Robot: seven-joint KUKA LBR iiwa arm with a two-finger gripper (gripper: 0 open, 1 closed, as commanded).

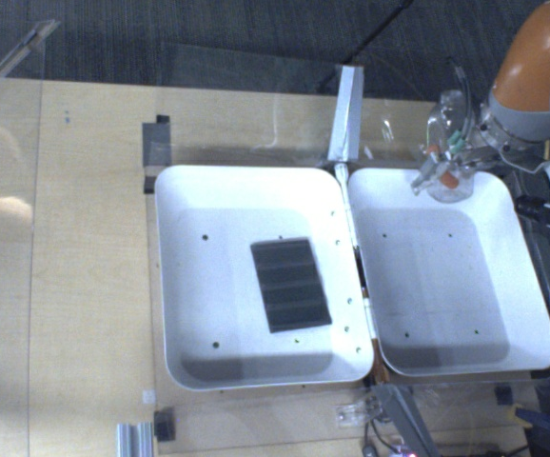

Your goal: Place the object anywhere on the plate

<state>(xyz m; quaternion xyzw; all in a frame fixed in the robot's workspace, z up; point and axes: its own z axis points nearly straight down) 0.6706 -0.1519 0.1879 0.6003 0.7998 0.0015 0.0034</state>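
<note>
At 1 o'clock over right bin [446, 284]: my end effector [443, 171] grips small reddish object [451, 183], apparently. Step: carry. Next: traverse toward 9 o'clock, lower onto dark plate [291, 284], release.

Left bin [175, 255]: floor taken at its middle by a dark ribbed plate [290, 284], lying flat and slightly turned. Bare white floor is left on all sides of the plate, widest toward the left wall.

Right bin [532, 336]: floor is seen bare across the middle and near side. The far right corner is overhung by the gripper [443, 171] and the grey-and-orange arm [532, 60], so approach there is blocked.

Between the bins, passage is interrupted by the touching rims and by a metal upright [346, 112] rising at their far junction.

Open bench [66, 274] is left free to the left.
</note>
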